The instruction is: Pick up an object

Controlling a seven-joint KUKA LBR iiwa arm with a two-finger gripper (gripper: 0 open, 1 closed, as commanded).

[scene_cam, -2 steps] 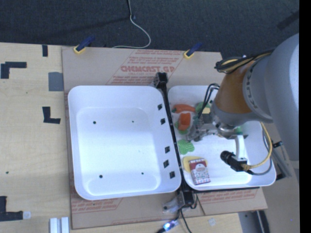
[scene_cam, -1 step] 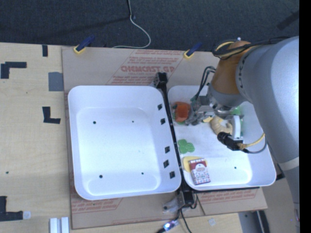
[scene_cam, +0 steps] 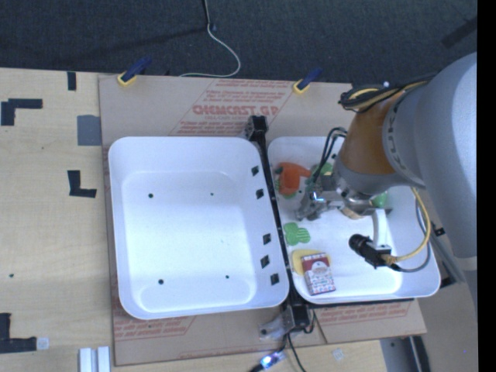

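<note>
Even, diffuse overhead light falls on the bench, with both white bins [scene_cam: 186,223] bright yet free of hard glare. Shadows stay soft: a faint grey gradient inside the left bin's walls, and a darker patch beneath the arm [scene_cam: 380,146] in the right bin. The dark floor [scene_cam: 93,22] at the top reads dim and grainy. Overall sharpness is modest, small printed lettering on the cardboard [scene_cam: 225,111] is slightly smeared, and the arm's nearest bulk at the right looks soft.
</note>
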